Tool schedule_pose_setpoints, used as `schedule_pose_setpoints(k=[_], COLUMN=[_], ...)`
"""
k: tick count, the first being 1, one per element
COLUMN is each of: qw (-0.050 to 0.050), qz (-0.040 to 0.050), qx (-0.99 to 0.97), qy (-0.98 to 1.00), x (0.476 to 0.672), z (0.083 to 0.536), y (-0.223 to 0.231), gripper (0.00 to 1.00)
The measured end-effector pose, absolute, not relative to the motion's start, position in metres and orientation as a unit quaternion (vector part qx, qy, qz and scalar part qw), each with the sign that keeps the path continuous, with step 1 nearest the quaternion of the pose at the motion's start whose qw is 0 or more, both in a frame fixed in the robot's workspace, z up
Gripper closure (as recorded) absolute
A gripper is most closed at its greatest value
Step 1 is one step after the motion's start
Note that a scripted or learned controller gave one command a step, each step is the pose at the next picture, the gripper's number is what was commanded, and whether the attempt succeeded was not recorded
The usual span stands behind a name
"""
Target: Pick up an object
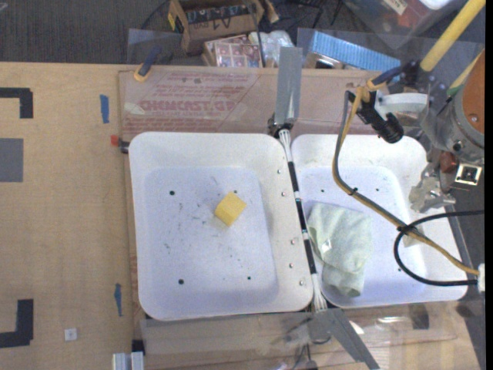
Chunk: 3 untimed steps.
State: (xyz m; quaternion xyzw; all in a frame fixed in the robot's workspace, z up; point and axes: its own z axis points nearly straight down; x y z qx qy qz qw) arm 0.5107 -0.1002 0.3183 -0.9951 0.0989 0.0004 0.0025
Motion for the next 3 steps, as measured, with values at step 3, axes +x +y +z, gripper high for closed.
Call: schedule_pose_setpoints(k=[3], qw=[0.003], qz=[-0.0038], qx=[-0.972], qy=[0.235], x=[0.544], z=[0.091], y=[0.111], gripper=[1.0])
